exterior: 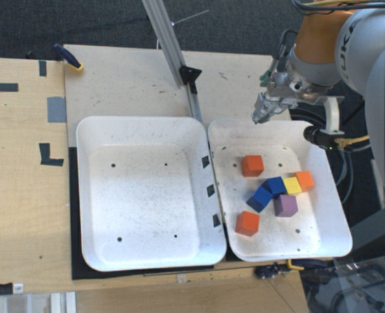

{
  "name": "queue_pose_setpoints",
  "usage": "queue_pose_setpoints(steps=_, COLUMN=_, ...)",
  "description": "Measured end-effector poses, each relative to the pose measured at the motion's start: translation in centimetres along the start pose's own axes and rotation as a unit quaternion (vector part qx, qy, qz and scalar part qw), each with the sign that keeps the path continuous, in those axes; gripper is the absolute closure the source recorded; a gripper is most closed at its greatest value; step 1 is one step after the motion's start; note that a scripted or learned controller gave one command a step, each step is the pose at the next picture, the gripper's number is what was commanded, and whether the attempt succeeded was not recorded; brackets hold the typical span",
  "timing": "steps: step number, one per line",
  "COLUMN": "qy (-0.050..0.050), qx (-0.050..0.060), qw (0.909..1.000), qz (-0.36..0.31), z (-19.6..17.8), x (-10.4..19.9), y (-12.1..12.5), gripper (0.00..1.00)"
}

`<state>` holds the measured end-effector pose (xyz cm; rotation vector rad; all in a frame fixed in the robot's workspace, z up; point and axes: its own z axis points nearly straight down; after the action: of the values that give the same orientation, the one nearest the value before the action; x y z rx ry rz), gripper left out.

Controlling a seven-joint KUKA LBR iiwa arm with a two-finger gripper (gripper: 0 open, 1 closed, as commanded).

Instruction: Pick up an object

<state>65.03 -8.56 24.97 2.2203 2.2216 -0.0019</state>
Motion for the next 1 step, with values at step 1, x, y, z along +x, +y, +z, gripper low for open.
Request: queue_pose_setpoints(steps=1, qy=0.001, qx=0.0, qw=1.0, qz=-0.002, z=-0.36, x=5.3, y=-1.86, gripper=1.0)
